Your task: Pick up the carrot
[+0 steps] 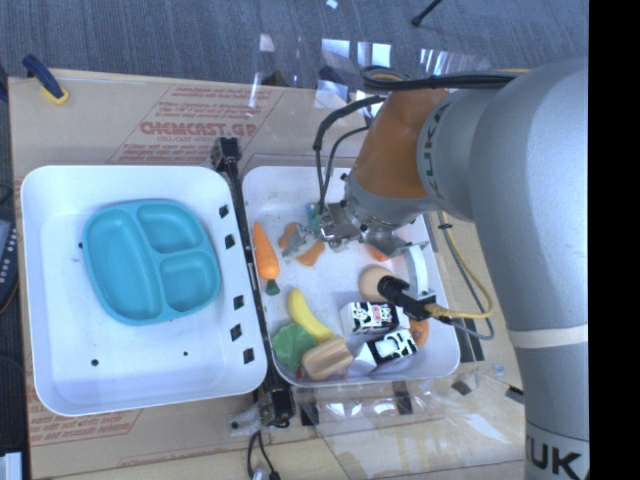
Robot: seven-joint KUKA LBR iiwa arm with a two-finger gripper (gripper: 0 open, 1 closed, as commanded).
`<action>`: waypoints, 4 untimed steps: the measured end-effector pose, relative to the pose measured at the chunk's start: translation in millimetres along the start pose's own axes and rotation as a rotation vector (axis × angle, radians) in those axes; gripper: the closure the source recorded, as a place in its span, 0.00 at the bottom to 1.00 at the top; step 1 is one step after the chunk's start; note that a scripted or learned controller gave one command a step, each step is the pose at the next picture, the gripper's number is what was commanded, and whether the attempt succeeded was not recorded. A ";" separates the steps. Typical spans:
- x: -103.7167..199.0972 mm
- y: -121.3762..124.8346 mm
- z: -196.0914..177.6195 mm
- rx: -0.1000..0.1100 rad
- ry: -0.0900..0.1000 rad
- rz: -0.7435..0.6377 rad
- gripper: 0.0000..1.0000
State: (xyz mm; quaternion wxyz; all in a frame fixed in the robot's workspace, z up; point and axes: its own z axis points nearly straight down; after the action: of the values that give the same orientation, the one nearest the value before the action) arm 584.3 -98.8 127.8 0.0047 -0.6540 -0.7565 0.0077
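The carrot [265, 252] is orange with a small green stem end toward the front. It lies along the left wall of the right bin [268, 183], pointing away from the camera. My gripper [306, 242] hangs low over the middle of that bin, just right of the carrot and apart from it. Small orange pieces [312, 254] lie at the gripper's tip. The arm's wrist hides the bin floor behind the gripper.
A yellow banana [308, 316], a green item [292, 346], a tan roll [325, 358], two black-and-white spotted items [372, 316] and a beige egg shape [375, 281] crowd the right bin's front. The left bin [40, 298] holds a blue divided plate [152, 260].
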 end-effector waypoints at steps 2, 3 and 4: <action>-1.9 15.2 24.3 -0.006 -0.004 0.018 1.00; -1.6 15.2 24.4 -0.006 -0.005 0.017 0.00; -4.5 -10.9 37.5 -0.003 0.007 0.236 0.00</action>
State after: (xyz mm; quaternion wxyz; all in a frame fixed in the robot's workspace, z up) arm 573.5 -105.1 90.5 0.0056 -0.7384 -0.6743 0.0046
